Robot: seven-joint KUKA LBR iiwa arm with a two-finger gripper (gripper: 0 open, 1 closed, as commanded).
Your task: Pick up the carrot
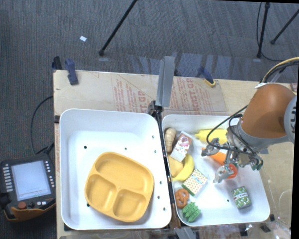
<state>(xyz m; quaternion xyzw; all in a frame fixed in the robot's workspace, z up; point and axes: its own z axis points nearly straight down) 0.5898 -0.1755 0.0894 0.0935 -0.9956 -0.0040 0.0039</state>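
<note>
1. Right, two white bins sit side by side: the left bin [73,137] carries one yellow divided tray [119,186], with three compartments, lying toward its front.
2. Moving across to the right bin [258,194], the count runs: one small carton [181,146] near the dividing wall, one banana [185,168] just below it, one checkered little box [194,182], one pretzel [182,196], one green leafy piece [190,211] at the front edge, one yellow item [211,135] near the back, and one green can [241,197] toward the right front.
3. One carrot [219,157] is there too, an orange shape lying mid-bin, directly beneath the wrist hardware and partly covered by it.
4. The gripper [225,171] hangs right over that carrot; its fingers are a blur of dark metal from up here, so I cannot tell whether they are spread or clenched, and I cannot tell whether anything sits between them.
5. The arm [265,112] reaches in from the right edge, its orange band bulging large above the wrist, the tool pointing down into the middle of the right bin.
</note>
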